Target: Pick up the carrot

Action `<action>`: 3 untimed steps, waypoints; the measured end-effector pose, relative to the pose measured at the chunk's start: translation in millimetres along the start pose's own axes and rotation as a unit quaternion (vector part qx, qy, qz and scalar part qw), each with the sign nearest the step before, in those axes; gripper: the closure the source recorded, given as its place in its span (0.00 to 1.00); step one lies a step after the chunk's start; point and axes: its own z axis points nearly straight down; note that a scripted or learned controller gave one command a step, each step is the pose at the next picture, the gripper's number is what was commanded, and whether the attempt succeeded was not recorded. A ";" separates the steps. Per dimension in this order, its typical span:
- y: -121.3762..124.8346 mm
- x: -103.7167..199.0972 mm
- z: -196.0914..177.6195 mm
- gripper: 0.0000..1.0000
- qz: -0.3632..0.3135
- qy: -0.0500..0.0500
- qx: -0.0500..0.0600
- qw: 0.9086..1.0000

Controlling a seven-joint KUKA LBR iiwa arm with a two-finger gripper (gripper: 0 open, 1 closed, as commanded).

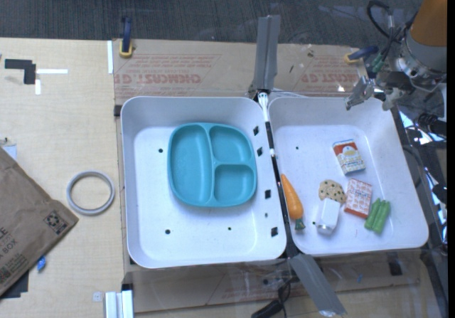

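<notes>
So the carrot (291,198) is lying along the left wall of the right bin (409,242), around 8 o'clock in there, green tip pointing down toward 6. The gripper (370,90) hangs way up at the bin's 1 o'clock corner, well apart from it, nothing between its fingers. Left bin (142,238) just has a teal divided plate (212,164) in the middle.

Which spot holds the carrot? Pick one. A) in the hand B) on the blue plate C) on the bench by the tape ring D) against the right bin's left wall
D: the carrot lies in the right bin, along its left wall.
</notes>
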 end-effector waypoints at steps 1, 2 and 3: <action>-87.5 45.2 -37.3 0.00 -0.160 0.000 0.000 0.987; -145.5 123.2 21.1 0.00 -0.200 0.001 0.001 0.980; -181.1 179.5 20.9 0.00 -0.140 0.001 0.001 0.990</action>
